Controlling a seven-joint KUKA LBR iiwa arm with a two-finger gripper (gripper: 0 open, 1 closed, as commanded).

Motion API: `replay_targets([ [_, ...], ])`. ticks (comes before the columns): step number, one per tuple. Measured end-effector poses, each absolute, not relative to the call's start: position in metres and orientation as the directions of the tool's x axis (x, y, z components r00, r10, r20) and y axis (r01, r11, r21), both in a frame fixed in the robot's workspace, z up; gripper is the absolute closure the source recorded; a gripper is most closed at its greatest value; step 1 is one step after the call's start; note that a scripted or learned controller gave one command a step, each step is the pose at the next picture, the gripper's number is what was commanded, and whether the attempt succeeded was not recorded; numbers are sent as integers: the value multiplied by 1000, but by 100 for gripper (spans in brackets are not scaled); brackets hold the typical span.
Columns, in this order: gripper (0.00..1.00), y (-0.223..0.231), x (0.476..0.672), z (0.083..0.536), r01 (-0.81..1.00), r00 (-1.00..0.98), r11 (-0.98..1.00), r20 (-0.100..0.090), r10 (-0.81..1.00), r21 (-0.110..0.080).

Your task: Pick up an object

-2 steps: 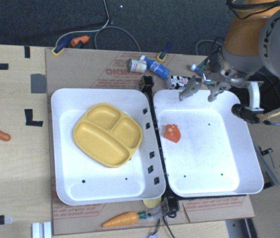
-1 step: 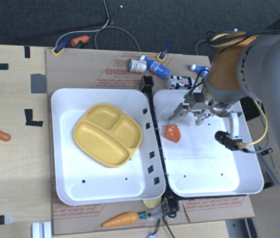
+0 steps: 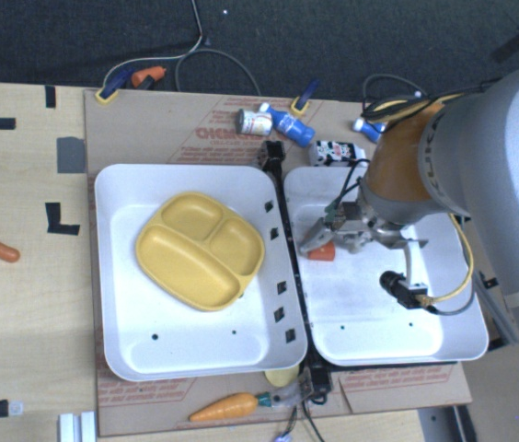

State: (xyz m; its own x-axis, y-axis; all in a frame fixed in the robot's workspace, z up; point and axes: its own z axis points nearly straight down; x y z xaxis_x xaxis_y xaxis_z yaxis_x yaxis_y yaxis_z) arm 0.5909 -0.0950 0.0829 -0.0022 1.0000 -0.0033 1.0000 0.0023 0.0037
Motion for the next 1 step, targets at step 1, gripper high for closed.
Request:
replay_targets([
  [1,100,-96,593,97,1000,-1,1,-3,1000,6],
])
